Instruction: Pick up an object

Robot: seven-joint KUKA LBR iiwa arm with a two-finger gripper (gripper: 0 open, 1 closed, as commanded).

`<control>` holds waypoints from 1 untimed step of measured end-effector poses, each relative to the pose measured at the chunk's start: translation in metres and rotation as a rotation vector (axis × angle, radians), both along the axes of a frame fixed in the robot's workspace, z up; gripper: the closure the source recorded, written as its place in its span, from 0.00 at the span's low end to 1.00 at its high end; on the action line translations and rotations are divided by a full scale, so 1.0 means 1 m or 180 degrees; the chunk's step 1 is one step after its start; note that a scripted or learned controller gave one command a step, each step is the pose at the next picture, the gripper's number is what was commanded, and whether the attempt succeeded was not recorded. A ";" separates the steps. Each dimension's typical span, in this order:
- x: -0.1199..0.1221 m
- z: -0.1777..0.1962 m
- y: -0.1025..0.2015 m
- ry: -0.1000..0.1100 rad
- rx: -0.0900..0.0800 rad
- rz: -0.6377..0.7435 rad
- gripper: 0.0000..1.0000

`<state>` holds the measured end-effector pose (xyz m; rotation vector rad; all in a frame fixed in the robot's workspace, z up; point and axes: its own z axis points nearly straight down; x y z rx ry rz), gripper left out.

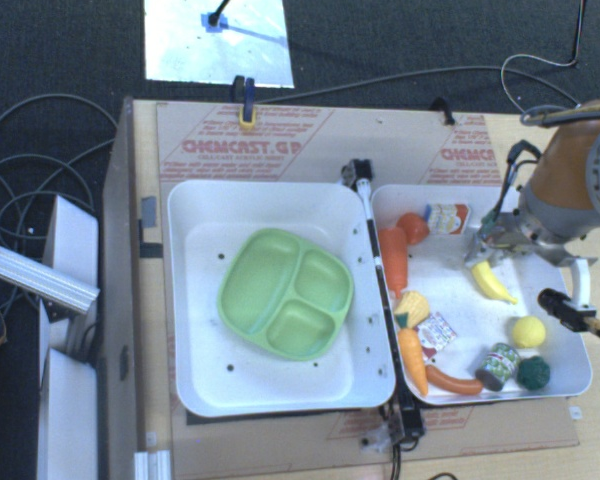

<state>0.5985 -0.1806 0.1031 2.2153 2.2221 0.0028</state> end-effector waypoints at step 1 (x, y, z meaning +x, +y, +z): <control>-0.023 -0.011 0.045 0.0000 0.0004 0.0004 1.00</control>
